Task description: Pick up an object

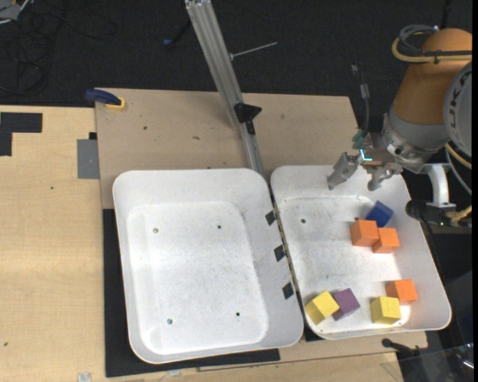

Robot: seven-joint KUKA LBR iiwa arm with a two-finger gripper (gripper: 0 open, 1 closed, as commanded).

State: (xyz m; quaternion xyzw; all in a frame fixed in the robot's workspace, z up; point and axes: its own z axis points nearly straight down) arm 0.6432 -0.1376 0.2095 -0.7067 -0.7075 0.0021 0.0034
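Below hand [357,173], blue block [379,212], tilted diagonally.

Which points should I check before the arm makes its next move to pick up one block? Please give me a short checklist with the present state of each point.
1. Gripper carries nothing: ok, the fingers are spread apart with only air between them.
2. Blocks are in the right bin: ok, all seven lie there.
3. A near target exists: ok, the blue block lies just below the gripper.
4. Target stands free: not ok, the blue block looks to be touching the orange block, which has a second orange block against it.
5. Easier choice: ok, the yellow block near the front wall has some room around it.
6. Exact height of the fingers above the bin floor: cannot tell.
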